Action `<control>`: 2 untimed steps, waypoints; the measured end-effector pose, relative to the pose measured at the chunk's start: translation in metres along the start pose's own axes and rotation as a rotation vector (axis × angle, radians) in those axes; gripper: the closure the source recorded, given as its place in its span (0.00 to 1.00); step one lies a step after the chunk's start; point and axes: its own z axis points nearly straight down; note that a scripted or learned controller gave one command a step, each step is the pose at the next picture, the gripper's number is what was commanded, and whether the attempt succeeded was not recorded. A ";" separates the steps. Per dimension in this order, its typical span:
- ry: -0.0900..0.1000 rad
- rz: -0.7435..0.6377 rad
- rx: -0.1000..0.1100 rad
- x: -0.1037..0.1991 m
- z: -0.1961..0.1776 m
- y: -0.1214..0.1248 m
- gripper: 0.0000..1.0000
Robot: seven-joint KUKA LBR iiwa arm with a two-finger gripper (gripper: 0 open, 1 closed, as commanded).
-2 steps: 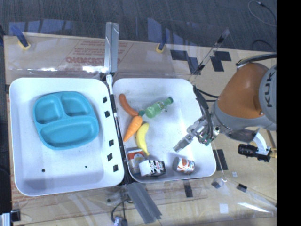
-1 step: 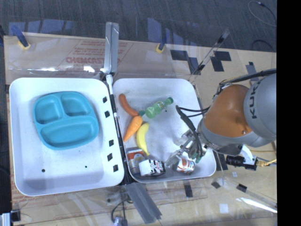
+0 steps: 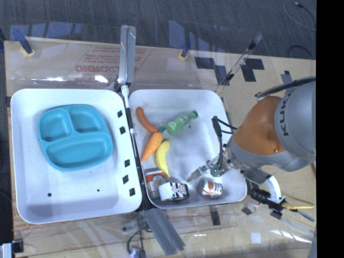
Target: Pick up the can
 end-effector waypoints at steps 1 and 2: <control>0.001 -0.206 0.001 0.001 0.000 0.049 0.00; 0.001 -0.164 0.002 -0.002 -0.098 0.002 0.00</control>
